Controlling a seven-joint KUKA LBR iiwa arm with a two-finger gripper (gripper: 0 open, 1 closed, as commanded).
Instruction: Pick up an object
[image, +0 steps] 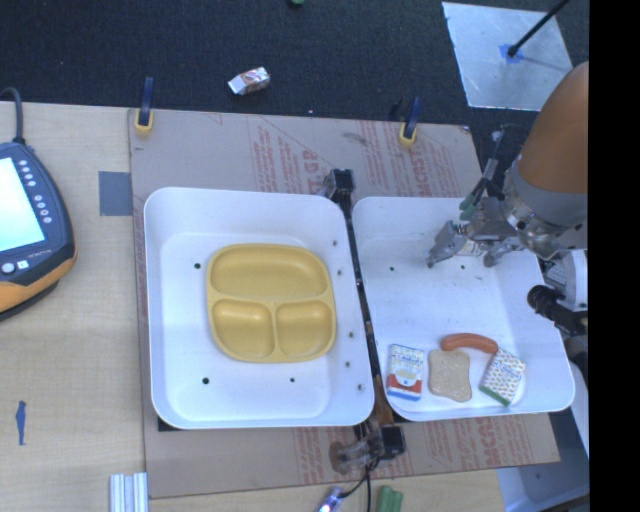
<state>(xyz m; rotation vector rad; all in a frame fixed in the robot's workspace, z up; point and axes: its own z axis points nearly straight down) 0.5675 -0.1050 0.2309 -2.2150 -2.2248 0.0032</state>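
Note:
In the right bin (400, 230) my gripper (463, 257) hangs over the bare upper part of the floor, open, with nothing between its fingers. Along that bin's near edge lie a red sausage (468, 342), a tan slice of bread (450, 375), a small white, red and blue carton (404, 371) and a green-and-white packet (503, 377). All of these lie well below the gripper in the view and apart from it. A yellow divided plate (270, 300) rests in the middle of the left bin (170, 300).
The grey and orange arm (558, 130) comes in from the right above the right bin. A teach pendant (25, 230) lies on the bench at far left. Blue-and-yellow clamps (144, 110) hold the cardboard's back edge. A crumpled wrapper (249, 81) lies on the dark floor.

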